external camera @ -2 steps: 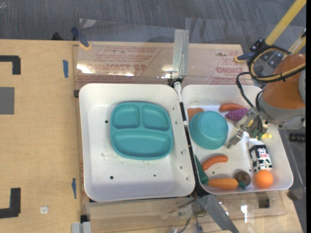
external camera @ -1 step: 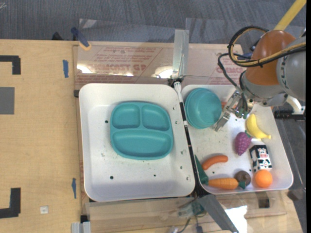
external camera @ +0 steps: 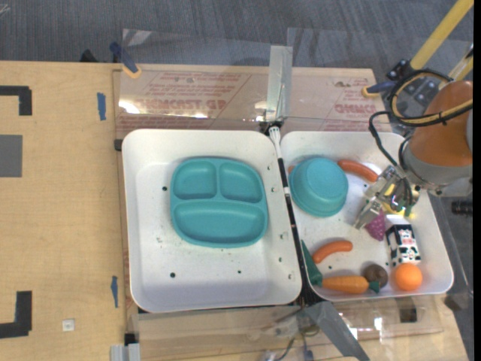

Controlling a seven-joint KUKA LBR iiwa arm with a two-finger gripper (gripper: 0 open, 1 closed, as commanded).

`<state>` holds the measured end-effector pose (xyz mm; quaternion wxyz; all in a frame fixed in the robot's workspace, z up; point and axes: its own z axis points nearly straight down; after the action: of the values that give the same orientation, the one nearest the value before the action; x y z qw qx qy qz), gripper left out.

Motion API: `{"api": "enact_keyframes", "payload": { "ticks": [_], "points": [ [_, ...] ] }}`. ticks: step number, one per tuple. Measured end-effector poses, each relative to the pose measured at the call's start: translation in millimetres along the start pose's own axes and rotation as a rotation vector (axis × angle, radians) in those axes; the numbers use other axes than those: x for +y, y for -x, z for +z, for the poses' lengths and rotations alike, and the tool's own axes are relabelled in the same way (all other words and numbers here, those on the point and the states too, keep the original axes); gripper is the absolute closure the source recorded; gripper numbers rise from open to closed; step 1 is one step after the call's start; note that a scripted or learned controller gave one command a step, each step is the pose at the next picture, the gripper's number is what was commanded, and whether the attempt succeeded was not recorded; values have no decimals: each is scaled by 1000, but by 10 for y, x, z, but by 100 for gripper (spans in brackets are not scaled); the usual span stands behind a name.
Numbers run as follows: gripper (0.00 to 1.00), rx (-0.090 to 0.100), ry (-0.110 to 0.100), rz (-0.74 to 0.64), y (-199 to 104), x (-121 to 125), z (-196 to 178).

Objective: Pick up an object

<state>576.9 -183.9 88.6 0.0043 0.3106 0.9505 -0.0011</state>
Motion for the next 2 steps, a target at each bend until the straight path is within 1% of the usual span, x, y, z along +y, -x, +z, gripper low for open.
{"api": "enact_keyframes", "payload": {
  "ticks": [1, 2],
  "points": [
    [0, 1, 0, 459, -11, 321, 4],
    [0, 33, -42, 416, 380, 821, 5]
  ]
}}
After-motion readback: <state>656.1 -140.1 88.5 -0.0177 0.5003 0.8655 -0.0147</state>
